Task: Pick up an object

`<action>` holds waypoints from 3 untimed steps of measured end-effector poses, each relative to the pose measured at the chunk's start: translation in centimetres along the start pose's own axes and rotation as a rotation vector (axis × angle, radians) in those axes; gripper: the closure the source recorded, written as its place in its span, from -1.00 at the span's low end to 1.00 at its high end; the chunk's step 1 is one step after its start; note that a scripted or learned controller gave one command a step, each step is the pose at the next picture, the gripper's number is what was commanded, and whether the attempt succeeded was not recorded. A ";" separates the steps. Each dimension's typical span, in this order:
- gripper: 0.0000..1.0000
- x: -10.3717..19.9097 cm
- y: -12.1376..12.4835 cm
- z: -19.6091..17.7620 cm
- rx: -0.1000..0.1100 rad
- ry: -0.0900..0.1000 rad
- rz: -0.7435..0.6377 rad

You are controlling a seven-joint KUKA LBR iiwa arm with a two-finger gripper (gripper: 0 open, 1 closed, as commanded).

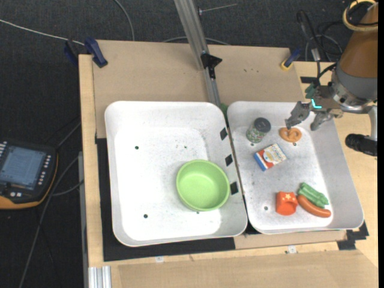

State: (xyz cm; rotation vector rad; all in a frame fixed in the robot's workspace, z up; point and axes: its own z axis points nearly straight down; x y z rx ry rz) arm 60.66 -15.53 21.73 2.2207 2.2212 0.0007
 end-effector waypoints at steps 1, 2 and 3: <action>-1.00 0.0 0.0 0.0 0.000 0.000 0.000; -1.00 -0.3 0.0 4.3 0.004 0.001 0.000; -1.00 -0.1 -0.3 8.5 0.004 0.001 0.000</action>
